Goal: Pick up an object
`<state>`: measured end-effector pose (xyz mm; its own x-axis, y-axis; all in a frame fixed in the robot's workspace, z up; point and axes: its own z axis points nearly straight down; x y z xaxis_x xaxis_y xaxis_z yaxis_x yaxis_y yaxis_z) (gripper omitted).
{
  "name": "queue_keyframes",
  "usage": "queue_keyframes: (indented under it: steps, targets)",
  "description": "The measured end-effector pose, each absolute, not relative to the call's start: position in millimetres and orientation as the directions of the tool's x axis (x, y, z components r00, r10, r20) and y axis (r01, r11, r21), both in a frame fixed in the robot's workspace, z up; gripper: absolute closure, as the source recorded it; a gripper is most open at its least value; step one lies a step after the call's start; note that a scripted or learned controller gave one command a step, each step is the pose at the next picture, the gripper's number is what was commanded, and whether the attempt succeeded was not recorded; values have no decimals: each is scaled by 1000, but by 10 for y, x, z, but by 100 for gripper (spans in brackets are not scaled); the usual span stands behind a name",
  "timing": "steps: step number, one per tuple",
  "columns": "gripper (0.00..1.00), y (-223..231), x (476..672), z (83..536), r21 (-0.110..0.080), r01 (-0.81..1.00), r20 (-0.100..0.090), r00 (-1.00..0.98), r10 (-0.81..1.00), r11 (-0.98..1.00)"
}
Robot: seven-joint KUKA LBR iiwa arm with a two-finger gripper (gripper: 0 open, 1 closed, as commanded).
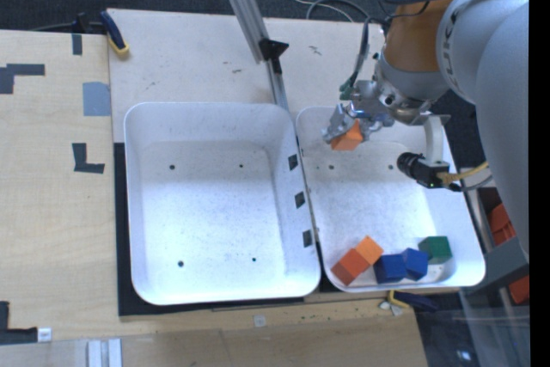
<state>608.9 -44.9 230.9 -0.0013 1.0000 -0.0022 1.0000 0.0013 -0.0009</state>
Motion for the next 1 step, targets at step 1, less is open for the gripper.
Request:
queue_keyframes:
  steps: [1]
  targets:
    - [100, 262, 5321, 1886, -12, 1000, 3, -6, 1000, 6]
